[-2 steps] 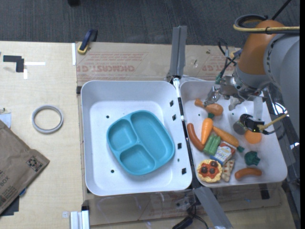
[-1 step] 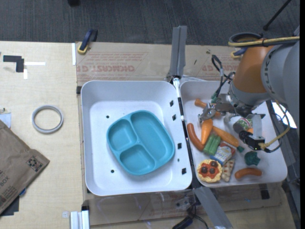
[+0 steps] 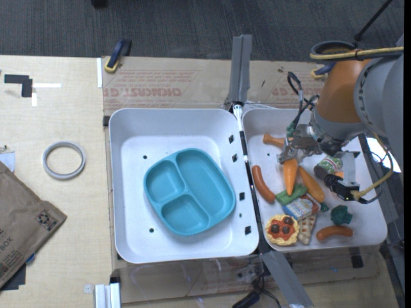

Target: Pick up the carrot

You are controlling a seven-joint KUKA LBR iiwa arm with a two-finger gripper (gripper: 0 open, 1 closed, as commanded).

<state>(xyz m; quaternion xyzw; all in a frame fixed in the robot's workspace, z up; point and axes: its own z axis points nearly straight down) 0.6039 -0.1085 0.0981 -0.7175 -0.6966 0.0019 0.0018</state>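
The gripper is in the right bin, near its left wall, with the arm reaching in from the right. A carrot hangs upright directly below the gripper, thick end up at the fingers, tip pointing down toward the bin floor; the gripper appears clamped on its top. A second carrot-like piece lies just beside it to the right. A sausage lies to the left, a pizza toward the front. The left bin holds a blue tray. A tape ring rests on the bench.
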